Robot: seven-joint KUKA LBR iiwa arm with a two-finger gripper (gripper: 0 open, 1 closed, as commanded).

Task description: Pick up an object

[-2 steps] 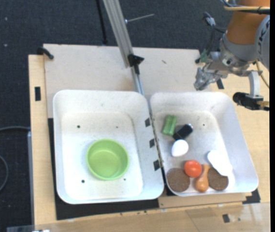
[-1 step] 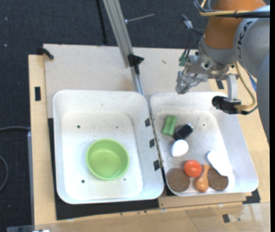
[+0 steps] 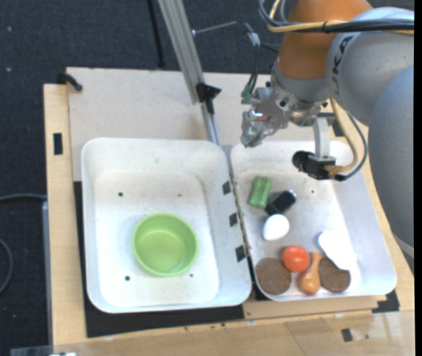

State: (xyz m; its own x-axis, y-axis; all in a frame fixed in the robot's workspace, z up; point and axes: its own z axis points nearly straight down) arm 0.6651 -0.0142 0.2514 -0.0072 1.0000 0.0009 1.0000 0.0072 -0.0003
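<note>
While the gripper (image 3: 256, 130) is poised above the far rim of the right bin (image 3: 363, 199), no object is seen between its fingers; whether they are spread or closed cannot be told. The approach step is judged to be in hand, with nothing yet picked. Nearest below it lie a green block (image 3: 259, 191) and a black piece (image 3: 281, 200), touching; a white egg (image 3: 275, 227) and a red tomato (image 3: 295, 258) lie beyond. A descent centred on one object is required next. A green bowl (image 3: 165, 244) sits in the left bin (image 3: 107, 199).
</note>
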